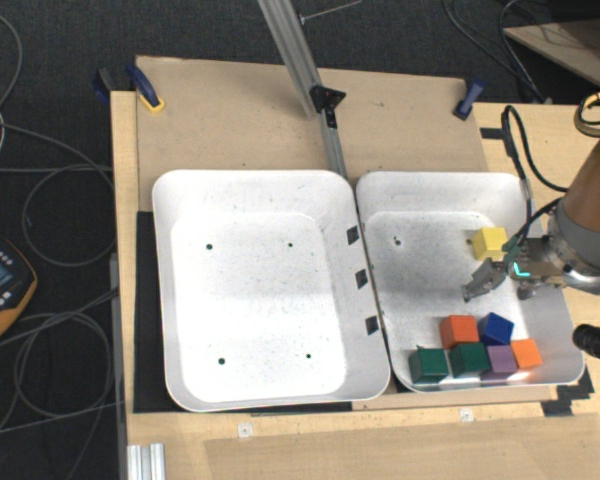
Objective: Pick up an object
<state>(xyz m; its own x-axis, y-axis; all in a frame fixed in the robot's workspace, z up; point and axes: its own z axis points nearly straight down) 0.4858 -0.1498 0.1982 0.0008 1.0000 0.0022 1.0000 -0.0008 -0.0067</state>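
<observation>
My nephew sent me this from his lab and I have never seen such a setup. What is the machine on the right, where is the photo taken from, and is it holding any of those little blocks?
The photo comes from one camera fixed above a wooden bench, looking down at a slant. On the bench sit two shallow white bins side by side: the left bin and the right bin. The machine reaching in from the right is a robot arm, and its hand hangs low over the right bin.

A yellow block lies just above the hand. Near the bin's front corner sits a cluster of blocks: orange, blue, two green ones, purple and another orange.

No block is visible between the hand's fingers, so it does not seem to hold anything. I cannot tell whether it touches the yellow block.
</observation>
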